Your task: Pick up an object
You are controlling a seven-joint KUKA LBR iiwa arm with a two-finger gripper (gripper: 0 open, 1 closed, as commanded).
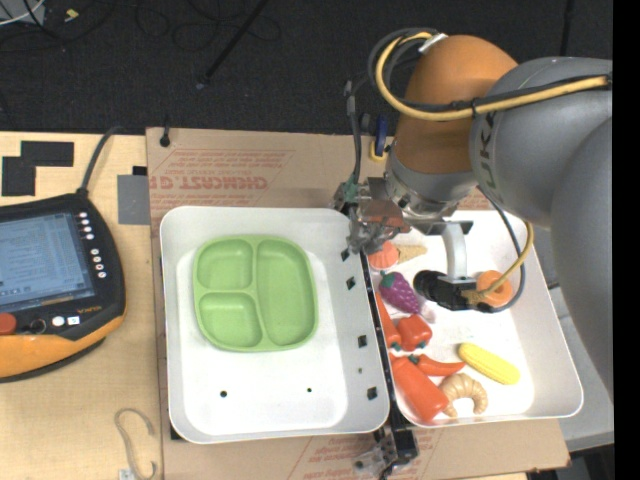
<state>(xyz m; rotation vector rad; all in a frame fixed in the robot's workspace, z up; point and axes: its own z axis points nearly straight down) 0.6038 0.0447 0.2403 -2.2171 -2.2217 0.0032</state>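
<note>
My gripper (374, 234) hangs low over the far left corner of the right bin (545, 368), close to the divider between the two bins. Directly under it lies a pink-orange toy (383, 257), with a pale cone-shaped piece (412, 252) to its right. A purple grape bunch (400, 291) sits just nearer the front. Below that lie a red pepper (412, 331), an orange carrot (421, 389), a tan croissant-like piece (469, 393) and a yellow corn-like piece (490, 364). The view shows nothing held.
A green divided plate (255, 293) lies in the left bin (270, 408). An orange item (496, 287) rests mid right bin. A teach pendant (50, 278) lies left of the bins. The grey arm (540, 138) covers the right bin's far right part.
</note>
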